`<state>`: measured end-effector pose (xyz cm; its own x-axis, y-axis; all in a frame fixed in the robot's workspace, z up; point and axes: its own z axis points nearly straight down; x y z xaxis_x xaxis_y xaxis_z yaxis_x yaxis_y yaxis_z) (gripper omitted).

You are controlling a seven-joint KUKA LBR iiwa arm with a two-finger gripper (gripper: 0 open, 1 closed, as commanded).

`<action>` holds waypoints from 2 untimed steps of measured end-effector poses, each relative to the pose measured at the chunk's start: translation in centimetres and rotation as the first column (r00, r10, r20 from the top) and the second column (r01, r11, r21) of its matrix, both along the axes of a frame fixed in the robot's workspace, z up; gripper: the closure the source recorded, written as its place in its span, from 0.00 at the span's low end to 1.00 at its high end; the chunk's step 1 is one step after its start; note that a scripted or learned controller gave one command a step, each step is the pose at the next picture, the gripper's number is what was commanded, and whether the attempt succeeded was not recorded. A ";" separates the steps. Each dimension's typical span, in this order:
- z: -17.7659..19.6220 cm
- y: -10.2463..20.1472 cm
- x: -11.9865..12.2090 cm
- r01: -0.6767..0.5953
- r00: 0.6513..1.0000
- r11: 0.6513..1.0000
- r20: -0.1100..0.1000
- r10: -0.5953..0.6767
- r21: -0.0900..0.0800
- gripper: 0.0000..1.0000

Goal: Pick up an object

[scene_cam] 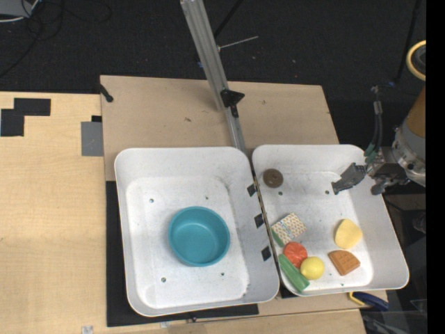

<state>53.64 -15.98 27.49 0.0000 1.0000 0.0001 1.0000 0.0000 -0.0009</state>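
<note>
**benchrat:** So the gripper [361, 176] sits over the upper right corner of the right bin [389, 273], wrist coming in off the edge. The 2 fingers look spread apart with nothing between them, 1 dark finger [345, 180] poking out toward the bin floor. No object picked yet, I'd say this is the approach.

**kuka_kev:** What's closest to it?

**benchrat:** The yellow lemon-looking piece [348, 234], just below and a bit in front of the gripper. Right under that is the brown bread-like slice [343, 261]. Further out toward the divider there's a tight cluster: a small yellow ball [312, 268], a red tomato [295, 252], a green pod [293, 273] and a checkered cracker [288, 225], mostly touching each other. A brown round piece [272, 178] sits alone, about level with the gripper but well across the bin. Way past that, the left bin [139, 165] has 1 teal bowl [199, 236].

**kuka_kev:** I'd go for the lemon then?

**benchrat:** Yeah, my guess too. It's near and stands apart from the cluster, so the fingers get room on both sides. I'd center over it, keep the fingers wide, drop straight down and close across the narrow side. It's rounded, so an off-center pinch could squirt it out toward the bread slice.
</note>
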 end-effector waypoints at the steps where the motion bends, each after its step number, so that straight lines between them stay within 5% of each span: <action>1: -6.0 -0.7 -0.1 0.000 1.000 1.000 -0.005 0.000 0.001 0.00; 2: -12.1 0.0 -0.4 -0.001 1.000 1.000 -0.005 0.001 0.001 0.00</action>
